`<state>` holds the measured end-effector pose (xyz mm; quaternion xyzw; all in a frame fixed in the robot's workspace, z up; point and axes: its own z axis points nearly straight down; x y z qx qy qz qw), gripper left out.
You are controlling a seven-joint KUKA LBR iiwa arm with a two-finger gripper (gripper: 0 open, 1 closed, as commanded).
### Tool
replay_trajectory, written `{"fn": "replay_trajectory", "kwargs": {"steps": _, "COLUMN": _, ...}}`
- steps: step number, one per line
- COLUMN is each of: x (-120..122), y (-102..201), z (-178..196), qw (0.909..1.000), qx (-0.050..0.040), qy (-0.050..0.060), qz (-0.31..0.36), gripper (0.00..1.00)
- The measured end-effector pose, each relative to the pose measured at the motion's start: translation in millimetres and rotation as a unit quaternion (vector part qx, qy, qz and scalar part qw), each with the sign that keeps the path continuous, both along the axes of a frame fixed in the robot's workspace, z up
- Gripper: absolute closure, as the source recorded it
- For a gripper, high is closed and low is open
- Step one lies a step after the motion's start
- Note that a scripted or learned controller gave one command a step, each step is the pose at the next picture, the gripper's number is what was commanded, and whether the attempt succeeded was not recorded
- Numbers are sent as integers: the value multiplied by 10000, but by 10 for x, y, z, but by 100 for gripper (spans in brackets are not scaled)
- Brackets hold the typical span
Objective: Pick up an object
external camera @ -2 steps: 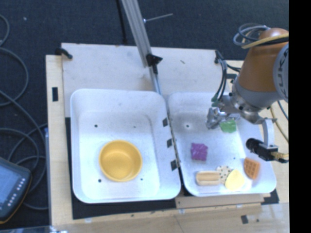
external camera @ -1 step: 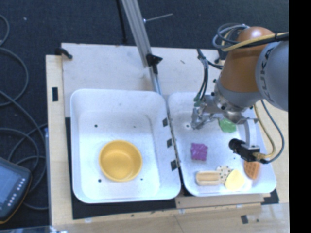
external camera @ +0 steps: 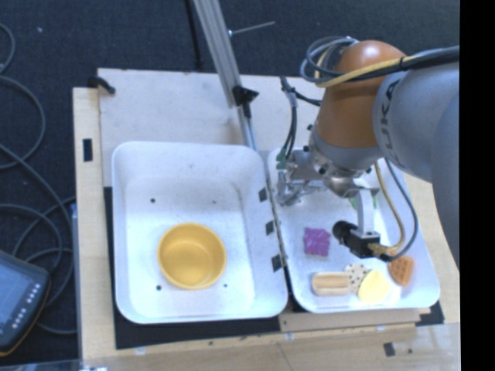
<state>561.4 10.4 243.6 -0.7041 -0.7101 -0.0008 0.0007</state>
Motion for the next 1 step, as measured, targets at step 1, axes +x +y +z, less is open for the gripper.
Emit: {"fn": "replay_trajectory", "kwargs": {"steps": 1, "x": 152, "y": 447, "z": 70, "qw": 10000, "qx": -2, "qy": -8, "qz": -2, "gripper": 100}}
